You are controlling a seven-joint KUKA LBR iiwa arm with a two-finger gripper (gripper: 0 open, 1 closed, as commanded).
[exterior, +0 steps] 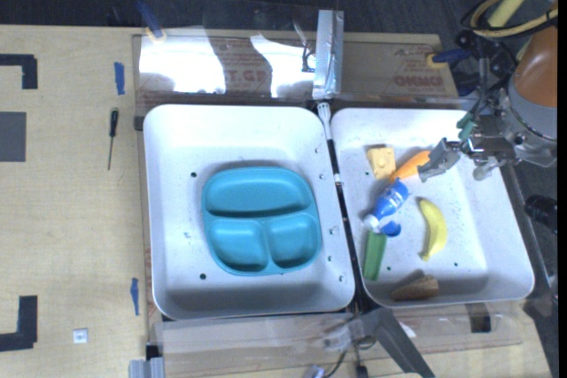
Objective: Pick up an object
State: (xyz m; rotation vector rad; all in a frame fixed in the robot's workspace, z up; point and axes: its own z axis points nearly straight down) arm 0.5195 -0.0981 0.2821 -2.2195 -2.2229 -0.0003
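Claw (440, 157): at the upper right of the right bin (496, 279), on the grey arm (523, 128) reaching in from the right. How far it stands open cannot be told, nor whether it has hold of anything.

Carrot (409, 165), orange: directly at the claw's tip, to its left; contact cannot be judged.

Cheese wedge (381, 160), yellow: further left of the claw, beside the carrot.

Bottle (387, 207), blue and white: below and left of the claw, lying tilted.

Banana (431, 227), yellow: straight below the claw, apart from it.

Green stick-shaped item (374, 255): below-left, past the bottle's lower end.

Brown item (415, 286): well below the claw, at the bin's near wall.

Left bin (168, 190): far left of the claw, holding a blue divided tray (260, 219).
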